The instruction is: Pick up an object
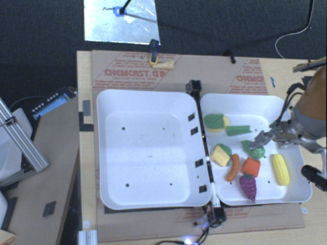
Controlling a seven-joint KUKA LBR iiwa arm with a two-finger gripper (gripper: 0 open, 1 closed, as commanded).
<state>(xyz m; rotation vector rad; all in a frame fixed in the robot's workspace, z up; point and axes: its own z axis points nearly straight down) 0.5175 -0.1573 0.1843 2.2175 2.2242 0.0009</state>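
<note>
Pincer: you have the pincer (261,138) low in the right bin (276,106), tips at the green leafy toy (254,149); whether they are parted or closed on it you cannot tell from this slant.
Nearest thing: green leafy toy, just below-left of the tips, touching or nearly so.
Axis: lumpy, no clear long axis.
Next outward: orange-red toy vegetable (251,166) just below it; corn cob (280,169) to the right, lying near-far.
Further: purple grapes (248,186), carrot (233,167), yellow-green wedge (221,155), green pod (238,130), yellow-green round toy (216,122).
Count: eight toys, one of each, all in the right bin.
Left bin (148,106): well apart from your arm.
</note>
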